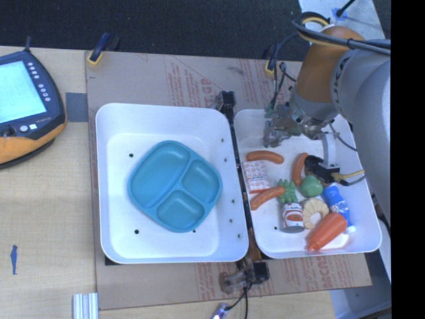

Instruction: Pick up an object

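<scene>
— Pincer first: where does the gripper sit, and what are its fingers doing?

— Low over the far end of the right bin, just beyond the nearest sausage. Whether it is spread or pressed together cannot be told.

— Count the toys.

— Three sausages, one small can, one carrot, one blue bottle, one printed packet, some green vegetables. Their lettering is too small to read.

— Left bin?

— One blue divided plate.

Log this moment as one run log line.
end effector: above right bin, far end | holding: nothing seen | nearest: sausage | left bin: blue tray
</scene>
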`<action>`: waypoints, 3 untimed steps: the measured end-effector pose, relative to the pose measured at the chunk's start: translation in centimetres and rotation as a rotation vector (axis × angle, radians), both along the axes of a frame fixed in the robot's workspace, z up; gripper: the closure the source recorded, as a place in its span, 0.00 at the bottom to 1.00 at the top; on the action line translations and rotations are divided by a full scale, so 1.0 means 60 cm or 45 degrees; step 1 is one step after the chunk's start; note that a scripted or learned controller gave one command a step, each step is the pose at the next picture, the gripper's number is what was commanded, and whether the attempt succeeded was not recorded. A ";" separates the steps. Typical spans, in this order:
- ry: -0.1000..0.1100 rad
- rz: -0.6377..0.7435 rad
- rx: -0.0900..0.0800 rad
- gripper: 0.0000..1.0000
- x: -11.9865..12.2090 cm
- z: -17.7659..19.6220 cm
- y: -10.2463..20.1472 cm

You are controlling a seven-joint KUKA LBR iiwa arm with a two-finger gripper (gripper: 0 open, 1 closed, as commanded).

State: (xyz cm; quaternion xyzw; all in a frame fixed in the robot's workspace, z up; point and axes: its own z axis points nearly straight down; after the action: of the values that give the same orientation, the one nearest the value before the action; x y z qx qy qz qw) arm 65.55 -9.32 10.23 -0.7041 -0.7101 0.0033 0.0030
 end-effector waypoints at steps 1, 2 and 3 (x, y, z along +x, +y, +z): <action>0.000 0.000 0.000 0.00 0.000 0.000 0.000; -0.003 -0.003 0.000 0.00 0.001 -0.018 0.002; 0.000 0.000 0.000 1.00 0.001 0.000 0.001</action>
State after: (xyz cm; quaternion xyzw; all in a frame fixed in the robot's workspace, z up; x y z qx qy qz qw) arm 65.59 -9.28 10.23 -0.7042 -0.7100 0.0033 0.0029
